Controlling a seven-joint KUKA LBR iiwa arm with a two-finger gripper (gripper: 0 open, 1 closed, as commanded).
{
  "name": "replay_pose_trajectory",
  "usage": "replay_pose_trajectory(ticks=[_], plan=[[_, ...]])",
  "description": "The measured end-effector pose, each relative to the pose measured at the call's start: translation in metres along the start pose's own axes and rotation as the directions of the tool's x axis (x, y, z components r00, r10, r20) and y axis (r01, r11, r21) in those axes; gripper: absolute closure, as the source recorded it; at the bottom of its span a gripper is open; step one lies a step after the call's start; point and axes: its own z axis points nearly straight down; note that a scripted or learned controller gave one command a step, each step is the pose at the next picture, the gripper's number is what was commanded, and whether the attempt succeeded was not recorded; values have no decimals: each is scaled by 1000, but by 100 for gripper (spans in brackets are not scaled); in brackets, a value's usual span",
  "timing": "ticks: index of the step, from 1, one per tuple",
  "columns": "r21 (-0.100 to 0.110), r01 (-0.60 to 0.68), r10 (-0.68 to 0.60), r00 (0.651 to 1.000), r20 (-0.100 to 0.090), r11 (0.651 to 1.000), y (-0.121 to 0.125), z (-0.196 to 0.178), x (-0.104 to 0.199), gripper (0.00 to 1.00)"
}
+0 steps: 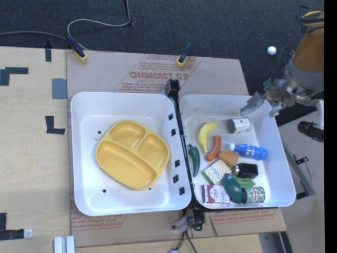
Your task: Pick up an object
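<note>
The right bin (274, 141) holds a heap of small items: a yellow banana (206, 134), an orange-red sausage (213, 147), a green pepper (194, 159), a blue bottle (250, 151), a silver cylinder (239, 124), a black block (246, 169), a checkered packet (216, 171), a dark green avocado shape (232, 187), a green can (254, 195) and a pink carton (214, 194). My gripper (261, 106) hangs over the bin's far right corner, just above and right of the silver cylinder, with nothing seen in it.
The left bin (87, 136) holds a yellow divided plate (133, 153). A black divider (179, 141) runs between the bins. Two blue-and-yellow clamps (77, 47) sit at the cardboard's far edge, with cables behind them.
</note>
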Motion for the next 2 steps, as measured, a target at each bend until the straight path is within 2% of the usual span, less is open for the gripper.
replay_pose_trajectory(ticks=[1,2], plan=[[5,-1,1,1000,-1,1000,0,120,-9,0],[-3,1,-1,1000,0,1000,28,139,28,0]])
